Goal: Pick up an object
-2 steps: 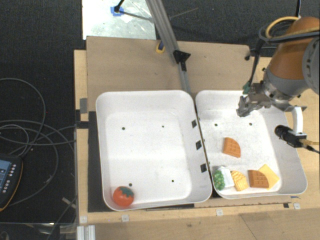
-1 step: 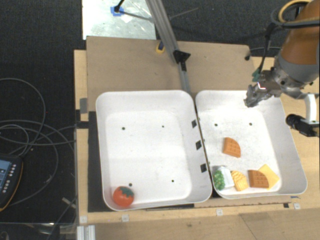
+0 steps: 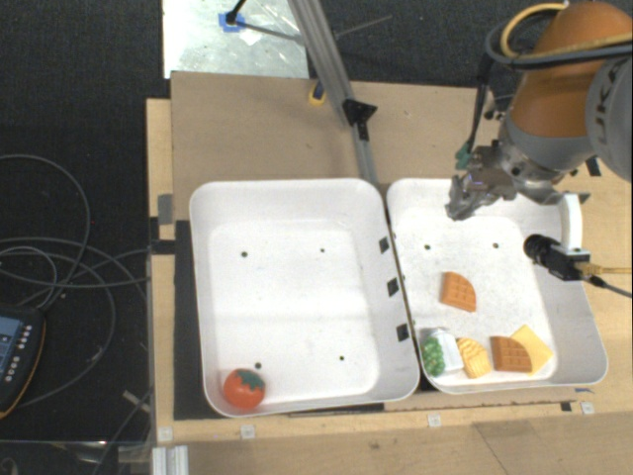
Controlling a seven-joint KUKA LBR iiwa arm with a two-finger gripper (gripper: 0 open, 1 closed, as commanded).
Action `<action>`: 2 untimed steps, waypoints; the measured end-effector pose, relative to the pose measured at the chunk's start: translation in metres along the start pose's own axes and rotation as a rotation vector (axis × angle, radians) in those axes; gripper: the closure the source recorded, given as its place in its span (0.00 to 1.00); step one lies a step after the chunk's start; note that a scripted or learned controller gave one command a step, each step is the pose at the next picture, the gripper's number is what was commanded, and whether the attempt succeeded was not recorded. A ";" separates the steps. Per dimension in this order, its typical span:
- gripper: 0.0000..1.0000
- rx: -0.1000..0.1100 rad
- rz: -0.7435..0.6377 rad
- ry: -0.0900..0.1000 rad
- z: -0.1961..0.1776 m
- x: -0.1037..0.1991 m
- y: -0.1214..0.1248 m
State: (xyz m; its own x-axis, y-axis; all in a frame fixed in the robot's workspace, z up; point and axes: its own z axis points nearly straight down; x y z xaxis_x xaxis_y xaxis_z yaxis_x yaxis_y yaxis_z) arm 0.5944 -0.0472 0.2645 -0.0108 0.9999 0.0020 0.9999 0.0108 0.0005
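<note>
My gripper [image 3: 463, 206] hangs over the far part of the right bin [image 3: 499, 236], well above the floor, with nothing visible between its fingers. An orange waffle-like wedge [image 3: 458, 292] lies in the middle of that bin, below the gripper in the view. Along the bin's near edge sit a green and white piece [image 3: 435, 352], a yellow ridged piece [image 3: 475, 357], a brown waffle square [image 3: 510, 354] and a yellow cheese wedge [image 3: 534, 344]. A red tomato [image 3: 243, 389] rests in the near left corner of the left bin [image 3: 287, 265].
A slanted grey pole [image 3: 331, 67] crosses the bench behind the bins and ends near their shared far corner. Black clips [image 3: 393, 285] mark the divider between the bins. Cables lie on the floor at the left.
</note>
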 end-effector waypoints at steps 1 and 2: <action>1.00 0.000 0.001 0.000 -0.001 0.047 -0.017; 1.00 0.001 0.002 0.000 0.018 0.088 -0.029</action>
State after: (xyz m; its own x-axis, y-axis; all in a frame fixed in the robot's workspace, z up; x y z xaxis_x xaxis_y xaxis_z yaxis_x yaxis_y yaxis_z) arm 0.5648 0.0409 0.2463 -0.0089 1.0000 0.0021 1.0000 0.0089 -0.0007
